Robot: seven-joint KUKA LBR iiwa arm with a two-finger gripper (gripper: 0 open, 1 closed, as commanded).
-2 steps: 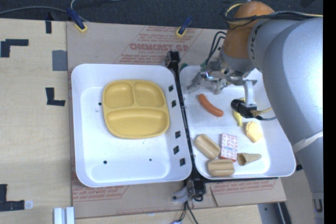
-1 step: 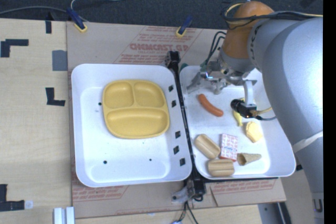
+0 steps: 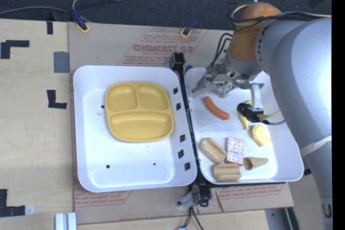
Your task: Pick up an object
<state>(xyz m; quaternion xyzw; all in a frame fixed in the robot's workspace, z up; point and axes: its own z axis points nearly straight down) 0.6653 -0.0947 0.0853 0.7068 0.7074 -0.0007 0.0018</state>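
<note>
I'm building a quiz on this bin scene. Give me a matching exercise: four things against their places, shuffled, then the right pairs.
Things:
1. yellow divided plate
2. hot dog sausage
3. pink wrapped packet
4. gripper

Places:
A. right bin, near its front edge
B. left bin
C. above the right bin's back part
D. right bin, just in front of the gripper

Pairs: 1-B, 2-D, 3-A, 4-C

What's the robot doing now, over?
Hand low in right bin, holding nothing visible. Hot dog just beside it, untouched. Yellow tray in left bin.
</note>
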